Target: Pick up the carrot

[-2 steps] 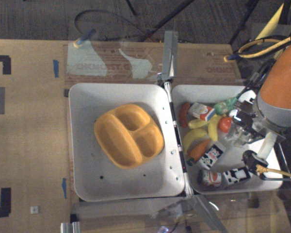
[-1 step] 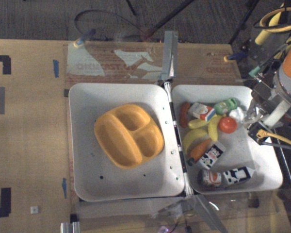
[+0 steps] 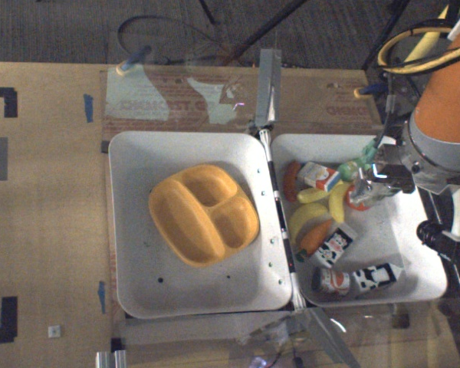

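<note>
Plywood makes up the bench (image 3: 54,205), pale tan, marked with black tape corners at its left edge and short blue tape strips. Beyond its far edge lies dark grey carpet (image 3: 77,14) crossed by black tripod legs and a looped cable. Two white bins sit side by side, parted by a metal rail (image 3: 267,90) that runs back toward the carpet. The left bin (image 3: 130,267) holds a yellow divided plate (image 3: 203,213), three compartments, lying near its middle. The right bin (image 3: 425,271) holds a crowd of toy food along its left side: the carrot (image 3: 316,236), orange and short, lies slantwise just beside a yellow banana (image 3: 307,215) and touches a black-and-white carton (image 3: 335,248). Farther back are a small white-and-orange box (image 3: 319,175), a reddish piece (image 3: 291,179) against the bin wall, and something green (image 3: 366,157). Another cow-patterned carton (image 3: 377,276) and a red-and-white item (image 3: 333,280) lie near the front wall. The arm (image 3: 445,113) enters from the right, its orange band cut off by the frame edge. The gripper (image 3: 370,184) hangs over the back of the right bin, well apart from the carrot; glare and clutter blur its tip, so whether the jaws are apart or together cannot be told. Clear plastic sheets near the front edge are hard to make out.
</note>
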Controlling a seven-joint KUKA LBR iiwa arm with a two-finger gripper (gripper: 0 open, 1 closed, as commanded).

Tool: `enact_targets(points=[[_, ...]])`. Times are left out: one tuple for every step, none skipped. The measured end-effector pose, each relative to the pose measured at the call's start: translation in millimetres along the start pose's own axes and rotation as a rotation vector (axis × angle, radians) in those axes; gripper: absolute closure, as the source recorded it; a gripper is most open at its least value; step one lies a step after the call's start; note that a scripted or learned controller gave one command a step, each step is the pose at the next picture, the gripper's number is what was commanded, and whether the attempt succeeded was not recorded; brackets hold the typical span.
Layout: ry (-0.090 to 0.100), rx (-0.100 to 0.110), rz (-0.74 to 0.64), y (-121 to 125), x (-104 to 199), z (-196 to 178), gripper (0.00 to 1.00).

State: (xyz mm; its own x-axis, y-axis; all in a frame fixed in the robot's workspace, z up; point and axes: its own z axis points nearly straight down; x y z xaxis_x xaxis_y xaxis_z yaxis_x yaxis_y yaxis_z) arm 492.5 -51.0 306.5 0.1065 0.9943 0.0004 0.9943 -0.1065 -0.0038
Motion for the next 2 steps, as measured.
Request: enact_targets(points=[[-0.001, -0.005, 0.325, 21.7, -45.2, -70.4, 1.00], [-0.001, -0.005, 0.795, 14.1, -126.2, -97.4, 1.00]])
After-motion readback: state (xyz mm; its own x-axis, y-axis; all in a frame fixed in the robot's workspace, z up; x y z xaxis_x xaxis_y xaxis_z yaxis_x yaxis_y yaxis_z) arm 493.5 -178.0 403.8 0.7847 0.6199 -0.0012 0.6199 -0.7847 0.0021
